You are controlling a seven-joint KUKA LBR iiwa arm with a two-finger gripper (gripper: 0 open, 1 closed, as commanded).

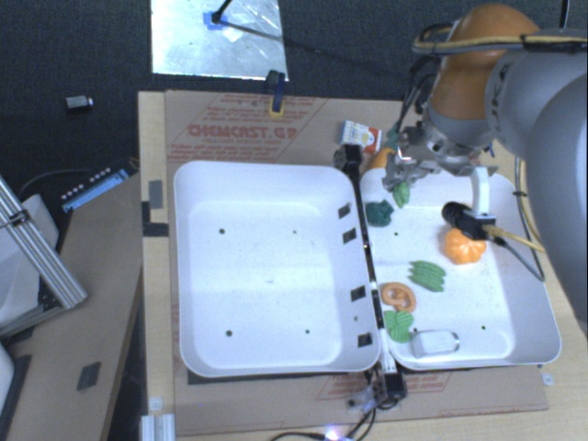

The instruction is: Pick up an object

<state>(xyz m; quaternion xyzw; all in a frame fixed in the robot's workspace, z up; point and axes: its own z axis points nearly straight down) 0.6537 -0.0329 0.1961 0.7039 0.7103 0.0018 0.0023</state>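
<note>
Hovering low over the far inner corner of the right bin (pixel 496 315), as the view has it, the gripper (pixel 401 178) sits directly above a small green piece (pixel 401 195) that seems to touch its tip. Whether it is spread, pressed together or pinching that piece I cannot tell from this slant. I judge that the grasp itself is in hand, either closing on the green piece or about to lift it. The next move calls for a straight rise, clear of the bin wall and the seam between the bins, and a check that the piece comes up too. Just beside it lies a dark green lump (pixel 378 213). Further out are an orange fruit (pixel 464 247), a leaf (pixel 427 275), a pretzel (pixel 398 296), a second leaf (pixel 399 325) and a clear item (pixel 434 342) near the front rim. The left bin (pixel 266 265) adjoins. Under both bins a brown board (pixel 303 118) bears red print reading "CHEMCAST GP"; the print at its front edge is mostly hidden. A packet (pixel 358 136) beyond the bins has markings too small to read.
</note>
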